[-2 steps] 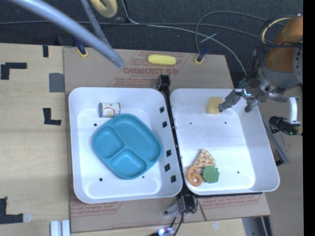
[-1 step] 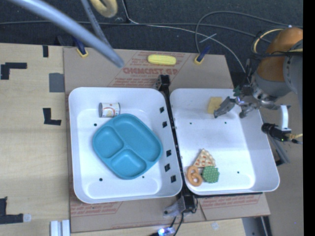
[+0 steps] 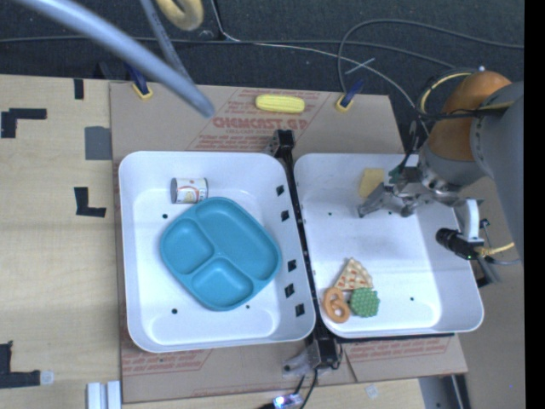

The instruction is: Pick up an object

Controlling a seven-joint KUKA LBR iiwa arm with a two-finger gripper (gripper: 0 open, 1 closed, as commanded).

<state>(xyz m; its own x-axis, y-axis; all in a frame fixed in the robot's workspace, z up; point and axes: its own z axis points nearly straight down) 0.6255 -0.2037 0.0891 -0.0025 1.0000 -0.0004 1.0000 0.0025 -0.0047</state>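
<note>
In the right bin [image 3: 426,313], a pale yellow cheese wedge [image 3: 370,181] lies near the far wall. My gripper [image 3: 385,209] is low over the bin floor just in front of and to the right of the wedge. It is open, with nothing between its fingers. Toward the bin's near left corner lie a pizza slice [image 3: 352,274], a brown pretzel [image 3: 335,306] and a green broccoli piece [image 3: 365,302], close together. The left bin [image 3: 145,313] holds a blue divided plate [image 3: 220,251] and a small can [image 3: 188,191] lying on its side.
A yellow banana-shaped toy [image 3: 279,103] lies on the cardboard behind the bins. The black divider clips [image 3: 289,220] run between the two bins. A grey pole [image 3: 111,32] crosses the upper left. Cables trail over the dark surface at the back.
</note>
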